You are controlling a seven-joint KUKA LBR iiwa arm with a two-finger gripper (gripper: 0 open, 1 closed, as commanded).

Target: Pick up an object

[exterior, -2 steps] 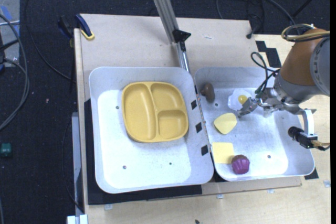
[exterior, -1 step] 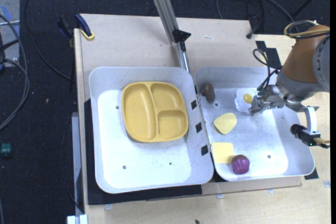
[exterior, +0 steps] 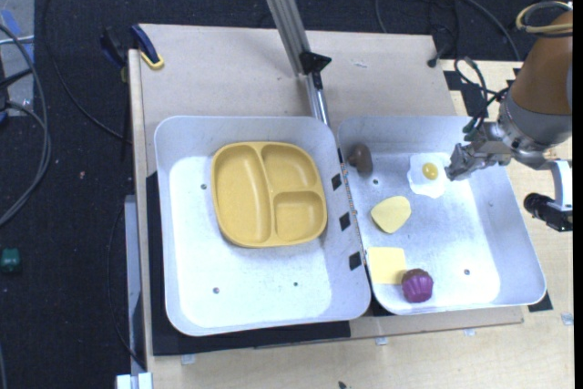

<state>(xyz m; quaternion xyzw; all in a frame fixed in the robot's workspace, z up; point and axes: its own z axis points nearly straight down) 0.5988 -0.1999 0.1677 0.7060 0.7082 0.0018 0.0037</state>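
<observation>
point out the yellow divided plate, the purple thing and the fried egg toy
yellow divided plate [exterior: 239, 196], camera view, floor of its large left compartment
purple thing [exterior: 417, 285], camera view, middle of its rounded top
fried egg toy [exterior: 429, 170], camera view, on the yellow yolk

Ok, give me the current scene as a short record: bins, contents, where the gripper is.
left bin: yellow divided plate
right bin: fried egg toy, brown piece, yellow chip-like piece, yellow square, purple piece
gripper: over right bin, at the egg's right edge
grasp: cannot tell
</observation>
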